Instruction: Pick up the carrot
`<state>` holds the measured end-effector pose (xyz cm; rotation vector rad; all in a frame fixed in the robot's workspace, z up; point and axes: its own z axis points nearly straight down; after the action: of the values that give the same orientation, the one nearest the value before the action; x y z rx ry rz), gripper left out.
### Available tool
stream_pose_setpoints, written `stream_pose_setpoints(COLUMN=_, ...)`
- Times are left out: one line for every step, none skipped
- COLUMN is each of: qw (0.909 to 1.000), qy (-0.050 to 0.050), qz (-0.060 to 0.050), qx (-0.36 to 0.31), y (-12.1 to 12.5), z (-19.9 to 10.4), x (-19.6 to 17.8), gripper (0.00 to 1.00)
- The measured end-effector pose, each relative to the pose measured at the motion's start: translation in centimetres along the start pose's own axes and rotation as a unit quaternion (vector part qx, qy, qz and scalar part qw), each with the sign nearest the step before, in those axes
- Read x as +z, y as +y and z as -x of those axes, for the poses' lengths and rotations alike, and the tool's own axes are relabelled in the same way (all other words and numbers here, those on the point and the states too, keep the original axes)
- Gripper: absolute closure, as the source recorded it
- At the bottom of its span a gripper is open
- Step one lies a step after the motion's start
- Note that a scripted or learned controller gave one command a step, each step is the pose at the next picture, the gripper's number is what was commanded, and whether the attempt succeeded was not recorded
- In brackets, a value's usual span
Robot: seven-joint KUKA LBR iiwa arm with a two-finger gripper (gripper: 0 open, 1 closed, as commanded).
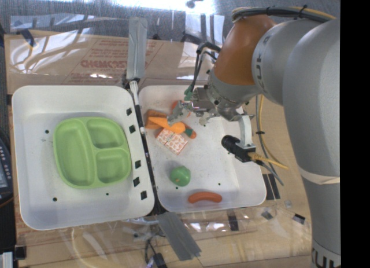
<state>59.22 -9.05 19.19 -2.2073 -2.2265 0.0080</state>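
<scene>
the end effector [184,109] is seen just above the carrot [165,124] near the right bin's [250,187] far-left corner; its opening cannot be told. mirrored writing on the cardboard [104,63] cannot be read.

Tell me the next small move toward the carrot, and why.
Probably ease the tool down and slightly toward the left bin. It sits over the carrot's right end, where a second orange piece and the waffle-patterned block crowd in; the carrot's middle looks freer to grasp.
</scene>
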Motion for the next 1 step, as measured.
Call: stream_pose_setpoints(qw=0.9886, qy=0.000, qz=-0.001, qx=0.151, y=-0.58, z=0.43, x=7.56, gripper=0.00)
